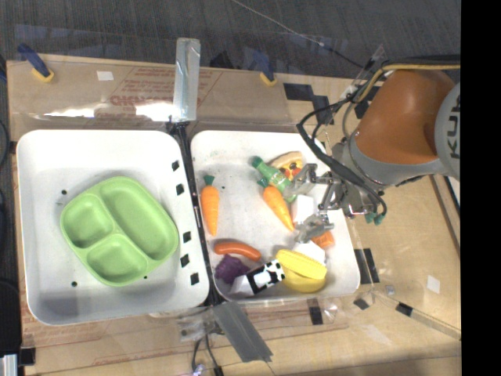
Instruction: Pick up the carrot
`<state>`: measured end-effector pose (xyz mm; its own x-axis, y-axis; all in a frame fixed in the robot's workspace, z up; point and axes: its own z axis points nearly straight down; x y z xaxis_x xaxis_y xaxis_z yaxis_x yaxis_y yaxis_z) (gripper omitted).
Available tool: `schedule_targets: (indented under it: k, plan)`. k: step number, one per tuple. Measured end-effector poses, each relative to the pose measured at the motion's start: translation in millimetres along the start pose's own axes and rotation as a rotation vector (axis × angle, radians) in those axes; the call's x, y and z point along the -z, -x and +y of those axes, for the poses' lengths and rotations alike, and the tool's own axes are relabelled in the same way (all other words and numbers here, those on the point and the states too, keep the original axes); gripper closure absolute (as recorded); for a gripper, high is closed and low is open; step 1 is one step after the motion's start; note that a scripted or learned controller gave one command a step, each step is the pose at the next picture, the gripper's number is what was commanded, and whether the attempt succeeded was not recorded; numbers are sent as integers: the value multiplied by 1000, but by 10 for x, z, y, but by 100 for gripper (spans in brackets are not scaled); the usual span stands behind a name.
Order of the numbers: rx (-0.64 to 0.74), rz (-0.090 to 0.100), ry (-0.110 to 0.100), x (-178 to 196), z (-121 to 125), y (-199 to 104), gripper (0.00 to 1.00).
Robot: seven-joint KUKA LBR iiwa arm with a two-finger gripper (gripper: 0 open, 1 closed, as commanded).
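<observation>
Carrot (210, 207) lay upright along left wall of right bin (235, 143), second carrot (277, 205) slanted mid-bin, hand (315, 207) hovered just right of it, fingers' state indeterminable, green divided plate (117, 229) occupied left bin (31, 210), letters "KU" legible on arm (407, 124).

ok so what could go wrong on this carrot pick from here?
1. Two carrots lie in the right bin: one carrot by the left wall, another mid-bin. The hand hovers next to the mid-bin one, so which one gets picked may be ambiguous.
2. The mid-bin carrot is crowded by a green toy and a white block; the hand may nudge or grab those instead.
3. The left carrot hugs the wall, leaving little clearance.
</observation>
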<state>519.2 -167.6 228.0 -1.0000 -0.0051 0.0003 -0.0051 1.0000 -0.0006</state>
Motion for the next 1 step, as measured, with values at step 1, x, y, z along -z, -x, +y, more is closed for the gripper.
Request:
schedule_targets:
  k: [1]
  plan:
    - [-135,-11,-2,-1064,-64,-350,0]
